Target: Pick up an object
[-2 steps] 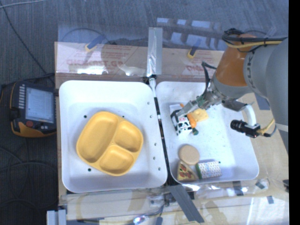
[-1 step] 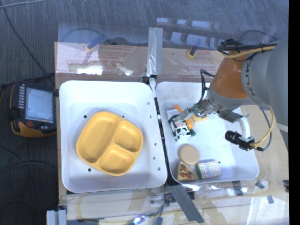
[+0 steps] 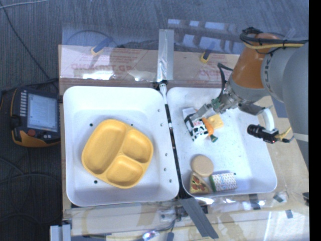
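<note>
Gripper (image 3: 200, 115) is lowered into the right bin (image 3: 261, 170). Whether its fingers are spread or closed cannot be told; clutter hides them. Directly at the fingertips: a black-and-white spotted object (image 3: 199, 130), a yellow block (image 3: 214, 120) beside it and a small orange-and-green piece (image 3: 211, 132) touching that. Further toward the bin's near edge: a tan round lid (image 3: 202, 164), a cylindrical can (image 3: 223, 181). Well left of the fingers, a yellow divided plate (image 3: 118, 152) occupies the left bin (image 3: 75, 102).

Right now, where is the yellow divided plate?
In the camera view the yellow divided plate lies in the left bin, across the centre divider from the gripper and the small items in the right bin.
</note>
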Robot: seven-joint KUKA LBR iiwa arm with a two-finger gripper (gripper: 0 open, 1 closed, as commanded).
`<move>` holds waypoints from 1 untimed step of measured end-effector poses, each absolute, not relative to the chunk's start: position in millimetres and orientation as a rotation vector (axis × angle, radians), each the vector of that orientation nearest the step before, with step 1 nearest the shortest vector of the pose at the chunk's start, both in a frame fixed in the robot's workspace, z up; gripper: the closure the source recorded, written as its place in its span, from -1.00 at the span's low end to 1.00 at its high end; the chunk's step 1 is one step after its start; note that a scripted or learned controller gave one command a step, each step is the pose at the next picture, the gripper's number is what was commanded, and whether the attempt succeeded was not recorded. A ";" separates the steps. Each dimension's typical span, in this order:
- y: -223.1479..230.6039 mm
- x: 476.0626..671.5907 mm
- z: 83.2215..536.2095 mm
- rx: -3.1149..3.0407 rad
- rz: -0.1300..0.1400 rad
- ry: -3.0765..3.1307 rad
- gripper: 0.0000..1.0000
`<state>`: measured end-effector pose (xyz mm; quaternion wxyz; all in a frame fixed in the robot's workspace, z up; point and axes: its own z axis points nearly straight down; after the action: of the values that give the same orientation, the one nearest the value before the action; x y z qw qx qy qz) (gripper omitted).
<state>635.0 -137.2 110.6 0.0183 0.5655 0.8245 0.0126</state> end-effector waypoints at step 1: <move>-107.8 618.5 111.6 1.868 0.036 2.458 -1.00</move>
<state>618.5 -107.8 111.6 0.0270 0.6048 0.7959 0.0116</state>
